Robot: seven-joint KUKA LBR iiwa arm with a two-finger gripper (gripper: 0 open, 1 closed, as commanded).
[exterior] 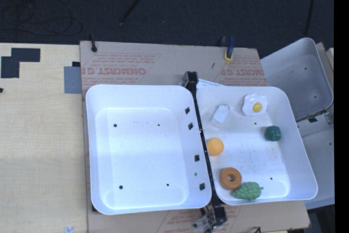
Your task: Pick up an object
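The left bin (103,117) holds nothing to grab, so any pick has to happen in the right bin (297,172), where all the candidates lie. I cannot tell the state of the gripper's fingers.

The green bumpy toy (246,191) lies at the near edge, touching the brown ring (230,178) just beside it; closing on either one risks nudging or dragging the other, and the bin's near wall crowds a descent there. The fried egg (254,105) at the far side is flat, so fingers may slide over it. The white block (220,114) lies close to the divider between the bins, which could block one finger. The orange ball (215,146) may roll away from a slightly off-centre grip. The small dark green piece (272,133) sits well apart from the rest, likely the cleanest target, though easy to miss.
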